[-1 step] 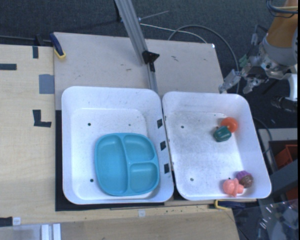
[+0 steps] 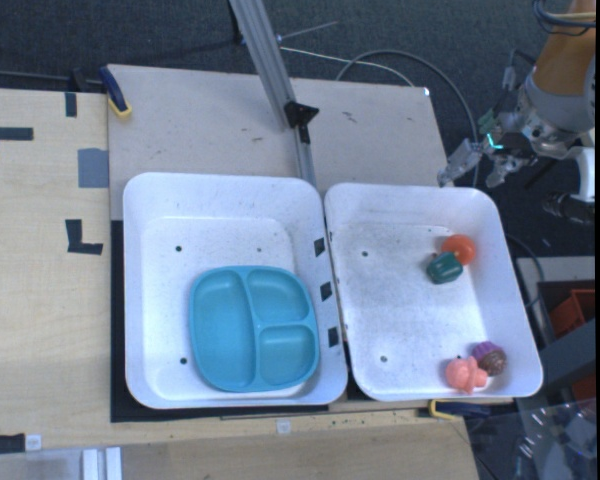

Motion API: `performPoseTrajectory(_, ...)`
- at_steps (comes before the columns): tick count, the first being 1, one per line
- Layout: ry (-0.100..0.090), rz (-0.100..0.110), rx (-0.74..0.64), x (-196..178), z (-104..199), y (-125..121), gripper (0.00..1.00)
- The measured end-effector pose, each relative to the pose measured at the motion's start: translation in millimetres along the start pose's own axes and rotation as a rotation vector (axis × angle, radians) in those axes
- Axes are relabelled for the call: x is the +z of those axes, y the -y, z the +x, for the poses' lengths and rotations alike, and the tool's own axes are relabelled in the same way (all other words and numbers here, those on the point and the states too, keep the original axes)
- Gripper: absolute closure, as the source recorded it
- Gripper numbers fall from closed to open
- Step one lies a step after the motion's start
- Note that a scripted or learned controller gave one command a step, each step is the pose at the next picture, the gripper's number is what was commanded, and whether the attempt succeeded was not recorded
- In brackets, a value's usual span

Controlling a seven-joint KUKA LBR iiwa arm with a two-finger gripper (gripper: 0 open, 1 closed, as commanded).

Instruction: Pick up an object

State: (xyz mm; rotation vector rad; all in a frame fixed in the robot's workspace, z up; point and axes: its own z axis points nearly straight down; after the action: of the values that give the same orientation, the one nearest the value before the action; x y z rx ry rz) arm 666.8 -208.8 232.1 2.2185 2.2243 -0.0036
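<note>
Up at the right bin's far corner, the claw (image 2: 477, 165) hangs outside the rim with nothing in it, fingers spread apart
From where I stand the grey arm with its orange band (image 2: 563, 63) is well short of any target; nearest below it, against the right wall of the right-hand shallow white plastic bin (image 2: 405, 196), a small round orange toy (image 2: 461, 248) touches a dark green blocky toy (image 2: 443, 267), while a pink lumpy toy (image 2: 465, 373) and a small purple-and-brown toy (image 2: 489, 357) huddle in the near corner, and the left white bin (image 2: 145, 268) holds a sectioned turquoise plastic plate (image 2: 252, 326). To do this well, I'd say, come in over the rim, drop straight down on the green-and-orange pair, and straddle one piece, since touching neighbours and the close wall invite a bad pinch
</note>
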Motion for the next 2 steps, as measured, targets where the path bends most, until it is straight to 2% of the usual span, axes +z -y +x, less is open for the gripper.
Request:
performPoseTrajectory(1, -0.002, 0.005, 0.000, 63.5, 4.2, 5.2, 0.00)
performPoseTrajectory(2, -0.001, 0.004, 0.000, 109.0, 7.5, 11.2, 0.00)
